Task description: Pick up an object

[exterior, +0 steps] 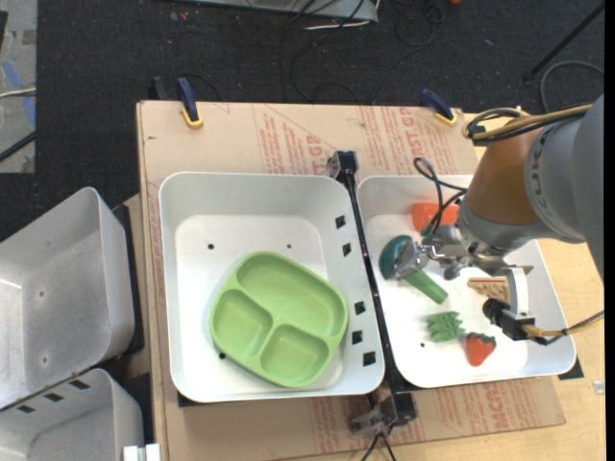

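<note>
Dark carpet strewn with cables behind; pale board surface (269, 133) in front, carrying two white bins side by side.

Set low in the right bin (461, 376) with the end effector (420, 254), close against the round head of a teal scoop-like toy (392, 255). Cannot tell how far open, nor whether holding anything. Touching or just above the toy: hard to say from this slant. Nothing clearly lifted. Teal scoop-like toy lying on the bin floor near the bin's left wall, green handle trailing toward the front.

Judged as the grasp step, begun but not yet done. Left to do, by this reading: close on the toy, then raise it clear of the bin floor.

Further out in the same bin: an orange object (426, 214) just beyond the wrist, partly hidden; a small wooden piece (485, 284) to the right; a green ridged toy (444, 327) nearer the front; a red strawberry-like toy (480, 348) just beside that. Across the divider, in the left bin (250, 185), a light green divided plate (279, 320) lying flat, well apart from the arm.
</note>
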Controlling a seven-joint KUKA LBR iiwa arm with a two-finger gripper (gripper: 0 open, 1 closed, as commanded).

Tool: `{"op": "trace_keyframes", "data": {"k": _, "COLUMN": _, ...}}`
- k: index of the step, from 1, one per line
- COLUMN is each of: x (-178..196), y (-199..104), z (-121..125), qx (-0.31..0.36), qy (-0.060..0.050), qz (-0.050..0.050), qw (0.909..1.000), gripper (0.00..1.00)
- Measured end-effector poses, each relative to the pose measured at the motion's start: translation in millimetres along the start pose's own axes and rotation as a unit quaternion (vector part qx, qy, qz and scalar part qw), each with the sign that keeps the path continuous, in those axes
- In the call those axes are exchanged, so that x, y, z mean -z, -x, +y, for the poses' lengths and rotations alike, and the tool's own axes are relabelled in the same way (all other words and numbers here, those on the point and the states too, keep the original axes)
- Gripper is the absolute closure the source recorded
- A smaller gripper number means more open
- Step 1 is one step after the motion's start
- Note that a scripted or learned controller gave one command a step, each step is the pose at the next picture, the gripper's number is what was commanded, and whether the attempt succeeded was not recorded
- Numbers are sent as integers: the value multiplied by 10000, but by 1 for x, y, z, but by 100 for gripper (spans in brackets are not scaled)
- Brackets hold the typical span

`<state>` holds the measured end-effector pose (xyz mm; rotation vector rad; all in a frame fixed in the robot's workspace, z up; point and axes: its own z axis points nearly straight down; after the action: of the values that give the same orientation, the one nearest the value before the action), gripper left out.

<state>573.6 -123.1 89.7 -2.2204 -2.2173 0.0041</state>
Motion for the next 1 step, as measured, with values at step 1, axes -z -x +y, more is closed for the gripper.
{"op": "trace_keyframes", "data": {"k": 1, "x": 13, "y": 0, "z": 1, "qx": -6, "qy": 26, "qz": -5, "qw": 10000, "gripper": 100}}
